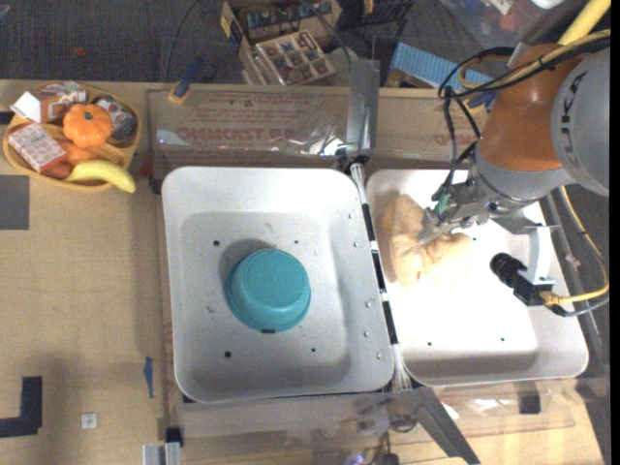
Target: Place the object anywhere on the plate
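Your gripper [438, 223] hangs low over the right bin [484, 342], right at the upper-right edge of the pale tan object [412, 245], whose bulk lies leftward below it, while the teal plate [269, 290] sits well apart in the left bin [194, 221].

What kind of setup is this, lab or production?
Likely a research lab: a KUKA arm over two white bins, toy food in a bowl, and cluttered boxes and cables behind the bench.

Wooden bench [68, 289] with two white bins [276, 279] [484, 347] and a fruit basket [68, 143].
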